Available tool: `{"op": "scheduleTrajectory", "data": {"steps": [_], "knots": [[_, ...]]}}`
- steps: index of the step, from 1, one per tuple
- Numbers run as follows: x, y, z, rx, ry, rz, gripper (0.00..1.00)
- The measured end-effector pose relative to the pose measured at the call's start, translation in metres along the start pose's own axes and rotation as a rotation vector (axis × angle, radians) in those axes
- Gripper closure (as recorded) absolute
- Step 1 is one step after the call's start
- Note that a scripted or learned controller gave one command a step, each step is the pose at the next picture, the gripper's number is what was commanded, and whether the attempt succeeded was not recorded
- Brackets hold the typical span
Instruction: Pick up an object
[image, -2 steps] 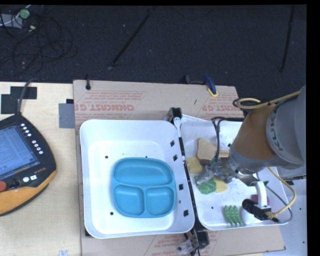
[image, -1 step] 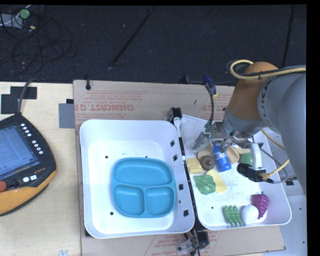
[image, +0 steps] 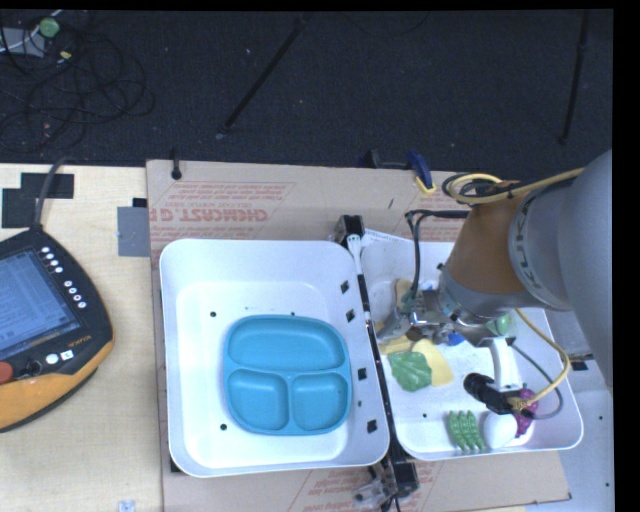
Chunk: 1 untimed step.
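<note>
My gripper hangs low over the left part of the right bin, with the arm's orange-banded wrist above it. Right beneath it lie a green leafy toy and a pale yellow piece. A green ridged object rests near the bin's front edge, next to a white rounded object. The arm covers much of the bin's back part. Nothing shows between the fingers.
The left bin holds a blue three-compartment tray. A teach pendant lies on the bench at far left. A black divider with clips runs between the two bins.
</note>
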<state>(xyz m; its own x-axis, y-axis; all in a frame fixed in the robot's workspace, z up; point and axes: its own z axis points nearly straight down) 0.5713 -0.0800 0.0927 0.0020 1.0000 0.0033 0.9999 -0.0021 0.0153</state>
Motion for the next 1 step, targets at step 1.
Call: {"op": "scheduleTrajectory", "data": {"steps": [1], "knots": [[-0.0034, 0.0407, 0.0033, 0.009, -0.003, -0.004, 0.00]]}}
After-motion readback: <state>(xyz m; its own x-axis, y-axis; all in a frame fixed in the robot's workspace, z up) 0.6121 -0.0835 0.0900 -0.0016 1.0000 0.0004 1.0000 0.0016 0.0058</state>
